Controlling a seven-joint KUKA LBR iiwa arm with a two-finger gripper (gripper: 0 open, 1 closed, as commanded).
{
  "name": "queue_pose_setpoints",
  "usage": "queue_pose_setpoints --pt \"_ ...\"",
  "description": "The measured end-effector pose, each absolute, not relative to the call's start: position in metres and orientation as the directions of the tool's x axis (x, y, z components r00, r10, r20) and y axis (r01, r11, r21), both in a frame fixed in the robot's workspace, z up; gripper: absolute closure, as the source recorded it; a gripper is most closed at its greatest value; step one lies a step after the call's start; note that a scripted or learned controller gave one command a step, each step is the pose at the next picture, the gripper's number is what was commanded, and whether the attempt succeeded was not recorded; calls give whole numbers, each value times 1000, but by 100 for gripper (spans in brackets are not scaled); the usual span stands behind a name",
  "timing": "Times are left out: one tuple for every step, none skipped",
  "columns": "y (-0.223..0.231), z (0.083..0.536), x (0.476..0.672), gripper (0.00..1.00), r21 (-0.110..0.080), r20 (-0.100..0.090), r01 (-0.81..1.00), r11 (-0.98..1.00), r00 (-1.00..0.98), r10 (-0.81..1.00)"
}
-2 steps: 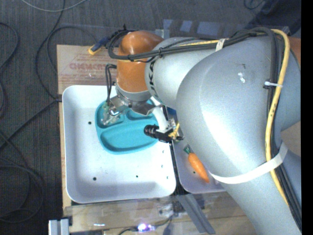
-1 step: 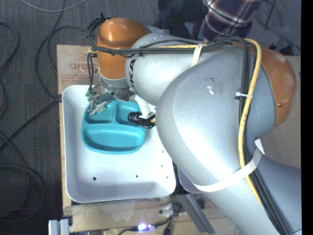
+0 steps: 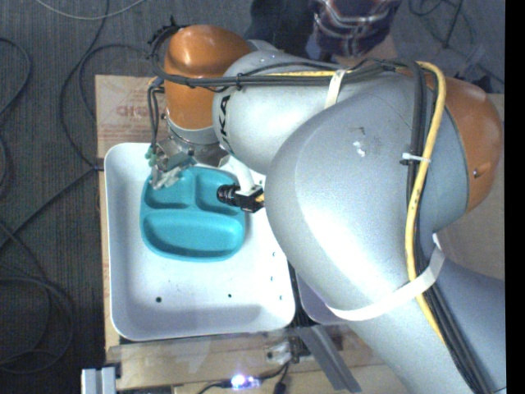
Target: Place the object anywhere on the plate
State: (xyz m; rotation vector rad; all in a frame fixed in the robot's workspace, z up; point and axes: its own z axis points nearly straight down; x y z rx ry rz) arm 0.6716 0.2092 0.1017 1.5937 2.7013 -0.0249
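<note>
A turquoise divided plate (image 3: 194, 228) lies in the upper middle of the left white bin (image 3: 131, 290). My gripper (image 3: 166, 173) hangs over the plate's far left corner, its pale fingers close to the rim. A small greenish bit shows at the fingers, and I cannot tell whether it is a held object. The arm hides the far edge of the plate and most of the right bin.
The grey arm with its orange band (image 3: 197, 72) fills the right and upper part of the view. The left bin's near half is bare white floor with a few dark specks. Cables lie on the dark floor to the left of the bench.
</note>
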Motion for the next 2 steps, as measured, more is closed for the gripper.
queue_pose_setpoints --pt "137 128 615 100 -1 1 767 642 -642 767" --pt "201 163 651 100 -1 0 805 593 -593 805"
